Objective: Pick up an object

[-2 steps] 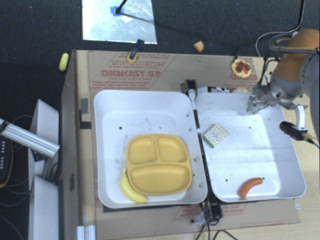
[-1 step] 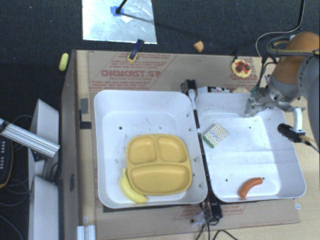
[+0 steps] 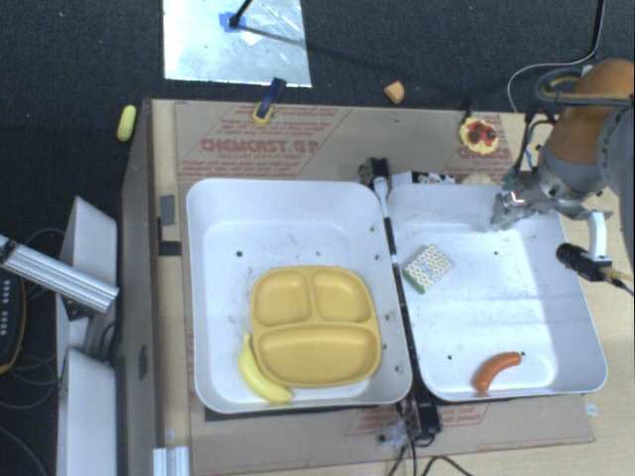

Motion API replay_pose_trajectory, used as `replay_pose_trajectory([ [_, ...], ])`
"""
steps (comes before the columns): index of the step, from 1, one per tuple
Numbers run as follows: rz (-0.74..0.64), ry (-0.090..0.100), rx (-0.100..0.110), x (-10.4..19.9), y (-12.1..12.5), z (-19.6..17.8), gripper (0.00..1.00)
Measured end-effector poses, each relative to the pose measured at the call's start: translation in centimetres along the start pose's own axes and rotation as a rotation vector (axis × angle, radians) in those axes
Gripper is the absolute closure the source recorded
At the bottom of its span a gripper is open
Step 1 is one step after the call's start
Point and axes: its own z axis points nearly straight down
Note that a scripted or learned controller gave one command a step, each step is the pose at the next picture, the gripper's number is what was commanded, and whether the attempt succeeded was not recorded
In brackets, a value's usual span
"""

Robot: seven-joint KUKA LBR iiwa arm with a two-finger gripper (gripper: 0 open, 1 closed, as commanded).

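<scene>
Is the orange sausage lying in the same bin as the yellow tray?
No, the sausage lies in the right bin, while the yellow tray sits in the left bin.

Brightness: even and moderate; the two white bins read brightest, the dark floor at 12 o'clock stays dim.
Glare: a shiny sheet at 11 o'clock throws back a pale, patchy sheen.
Shadows: soft and short; a faint one hugs the yellow tray toward 6 o'clock.
Sharpness: soft overall, printed lettering on the cardboard barely legible.
Blur: the arm at 2 o'clock looks smeared.
Noise: fine grain in dark areas.
</scene>
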Motion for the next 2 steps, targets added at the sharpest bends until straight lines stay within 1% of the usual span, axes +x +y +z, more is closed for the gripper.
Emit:
replay_pose_trajectory([
  [2,-0.002,0.000,0.000,0.02,0.40,-0.04,1.00],
])
